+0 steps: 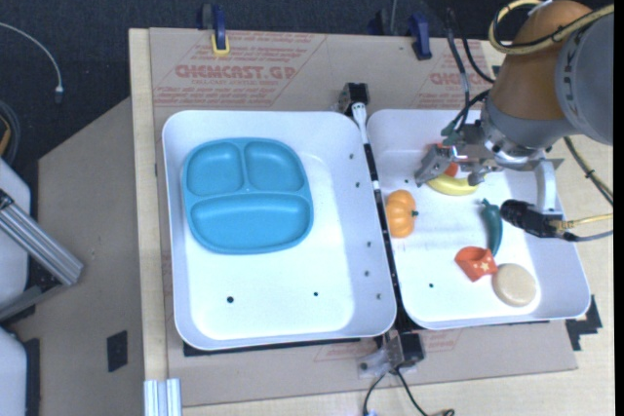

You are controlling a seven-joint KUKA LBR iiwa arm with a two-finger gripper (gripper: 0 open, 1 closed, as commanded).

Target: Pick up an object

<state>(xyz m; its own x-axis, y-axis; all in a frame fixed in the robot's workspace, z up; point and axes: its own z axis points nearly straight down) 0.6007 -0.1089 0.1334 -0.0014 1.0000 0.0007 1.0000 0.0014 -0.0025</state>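
My gripper (449, 167) hangs over the upper part of the right bin (429, 302), its grey fingers spread above a yellow banana-like piece (453, 185). Nothing sits between the fingers. An orange fruit (399, 212) lies at the bin's left wall. A teal-green pepper (491, 226) lies right of centre. A red piece (475, 261) and a beige round piece (515, 284) rest near the front right corner.
The left bin (195, 307) holds a blue divided plate (250, 194). A black divider (374, 200) runs between the bins. A black cable connector (526, 217) lies over the right bin's right side. The arm's orange band (536, 63) looms above.
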